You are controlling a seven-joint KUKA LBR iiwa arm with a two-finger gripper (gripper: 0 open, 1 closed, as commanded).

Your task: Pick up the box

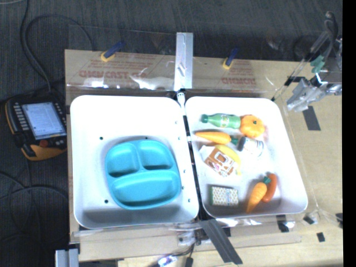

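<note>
Camera view has my gripper (305, 96) far right over the tabletop (325, 166), outside the right bin (289, 166); I can't tell its opening, too blurred. Box (224, 195) lies at that bin's near edge, beside the carrots (261, 192).

A single fixed camera looks down on the surface (311, 166) from above at a slight slant; the far edge lies toward the top of the frame and the near edge toward the bottom. It sits far enough back to take in both white bins whole, the left bin (83, 149) and the right bin (289, 166) side by side at centre; dark floor (167, 10) shows beyond the far edge and along the left, where a handheld control pendant (36, 124) lies.
</note>
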